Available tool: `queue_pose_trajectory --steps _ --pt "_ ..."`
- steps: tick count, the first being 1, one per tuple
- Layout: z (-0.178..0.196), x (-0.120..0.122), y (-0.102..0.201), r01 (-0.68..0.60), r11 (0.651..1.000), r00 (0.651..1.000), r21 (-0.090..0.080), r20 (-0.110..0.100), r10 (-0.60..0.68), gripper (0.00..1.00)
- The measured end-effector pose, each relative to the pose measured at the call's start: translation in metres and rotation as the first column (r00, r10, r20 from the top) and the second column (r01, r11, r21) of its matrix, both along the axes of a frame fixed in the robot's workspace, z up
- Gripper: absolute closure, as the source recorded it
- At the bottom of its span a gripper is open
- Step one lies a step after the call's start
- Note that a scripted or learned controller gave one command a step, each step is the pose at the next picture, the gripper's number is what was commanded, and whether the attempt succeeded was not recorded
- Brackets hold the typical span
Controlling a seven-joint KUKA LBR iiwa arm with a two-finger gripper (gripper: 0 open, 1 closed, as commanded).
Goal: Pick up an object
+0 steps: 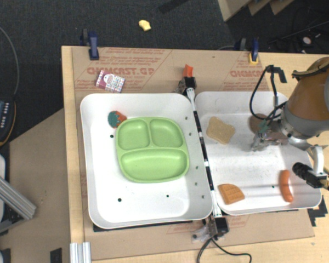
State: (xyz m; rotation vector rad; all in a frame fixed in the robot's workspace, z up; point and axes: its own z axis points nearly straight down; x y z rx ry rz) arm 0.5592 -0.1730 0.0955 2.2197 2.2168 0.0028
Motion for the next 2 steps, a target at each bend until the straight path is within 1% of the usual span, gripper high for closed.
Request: queue_pose_trajectory --steps 1,2 --pt "0.097 0.023 -0.041 0.000 1.000 1.000 -0.005 0.008 0.000 1.00" --pt "0.090 0.025 -0.005 -0.005 1.000 1.000 0.004 -0.005 0.005 1.00"
